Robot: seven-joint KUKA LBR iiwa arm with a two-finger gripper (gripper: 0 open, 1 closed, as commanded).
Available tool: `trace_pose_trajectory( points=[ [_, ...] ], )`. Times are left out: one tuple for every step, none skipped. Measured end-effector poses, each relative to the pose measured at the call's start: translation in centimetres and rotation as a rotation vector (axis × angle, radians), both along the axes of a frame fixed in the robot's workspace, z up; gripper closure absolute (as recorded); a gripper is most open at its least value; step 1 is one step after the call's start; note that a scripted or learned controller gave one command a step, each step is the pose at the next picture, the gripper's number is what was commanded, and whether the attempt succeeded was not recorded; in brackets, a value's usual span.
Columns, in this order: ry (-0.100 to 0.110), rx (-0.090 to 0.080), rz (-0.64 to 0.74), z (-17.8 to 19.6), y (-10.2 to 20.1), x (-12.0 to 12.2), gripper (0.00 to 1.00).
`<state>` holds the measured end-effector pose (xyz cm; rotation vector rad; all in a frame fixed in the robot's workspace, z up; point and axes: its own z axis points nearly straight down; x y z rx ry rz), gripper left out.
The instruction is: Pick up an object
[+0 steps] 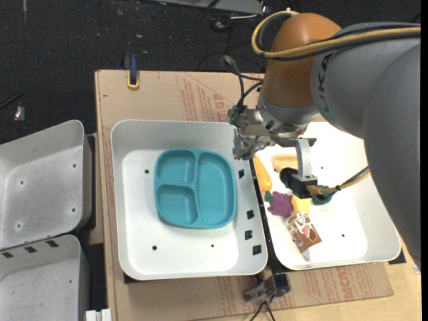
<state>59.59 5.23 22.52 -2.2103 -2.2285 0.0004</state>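
Smooth teal divided plate point(195, 188)

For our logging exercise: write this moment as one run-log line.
arm: over right bin | pincer: at bins' divider, fingers unclear | teal plate: left bin | held: nothing seen

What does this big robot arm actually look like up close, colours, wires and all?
The arm is a thick, rounded tube in smooth light grey, with dark lettering on its side. Above the wrist sits a glossy orange band, shaped like a dome. A yellowish cable loops over it, and thinner dark wires run down to the wrist. The gripper below is a small cluster of grey metal and black parts.
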Motion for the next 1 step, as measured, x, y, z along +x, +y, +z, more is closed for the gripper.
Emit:
trace_pose_trajectory(
  points=[
    [-0.003,0.000,0.000,0.84,4.64,0.02,1.00]
  ],
)
